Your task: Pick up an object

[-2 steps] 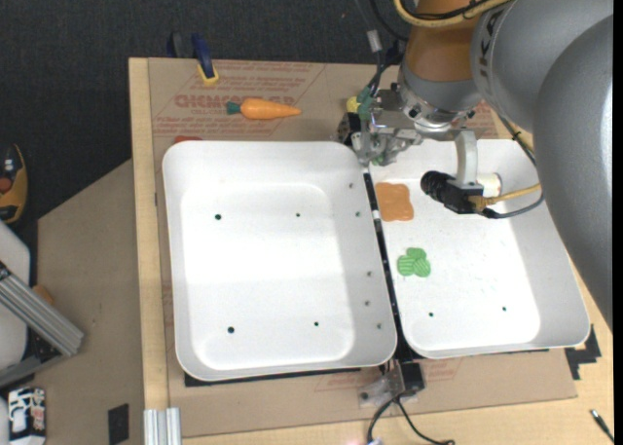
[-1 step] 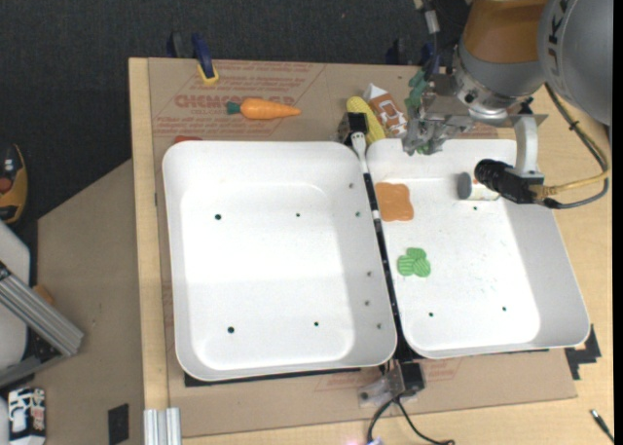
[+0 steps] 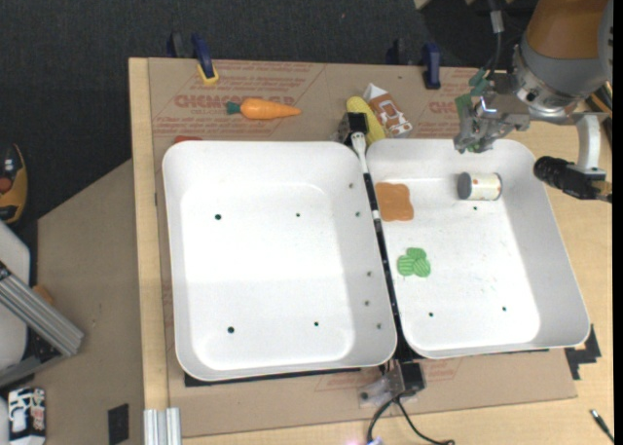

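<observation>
We're looking down on two white bins side by side on the bench, and the arm comes in from the right, its gripper hanging over the far edge of the right bin; from here we cannot tell whether it is open or closed, and we see nothing in it. Just beside it, near that far edge, lies a small roll on its side. Towards the bin's near-left side sits a brown patch, and a green blob lies closer to the middle. The left bin sits alongside. Out on the bench, beyond the bins, we spot a carrot and a banana
</observation>
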